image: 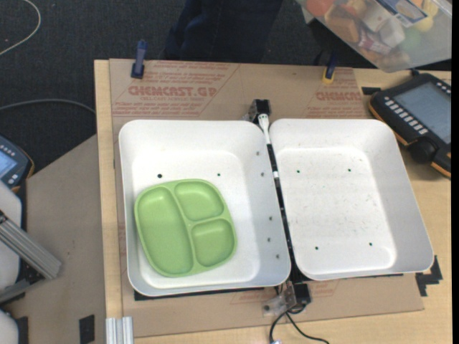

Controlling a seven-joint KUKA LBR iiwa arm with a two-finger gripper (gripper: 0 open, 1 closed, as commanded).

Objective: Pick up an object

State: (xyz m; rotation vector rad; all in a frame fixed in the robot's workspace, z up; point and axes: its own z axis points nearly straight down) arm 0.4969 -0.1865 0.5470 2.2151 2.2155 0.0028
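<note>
Plainly, red "CHEMCAST" lettering is printed on the brown board [215, 84] near the top of the frame, under both bins. A green plate [185, 226] with three compartments lies flat in the lower left part of the left bin [188, 138]. Dark specks dot the right bin [337, 192]. A clear tub [380, 16] of mixed items sits upper right.
</note>
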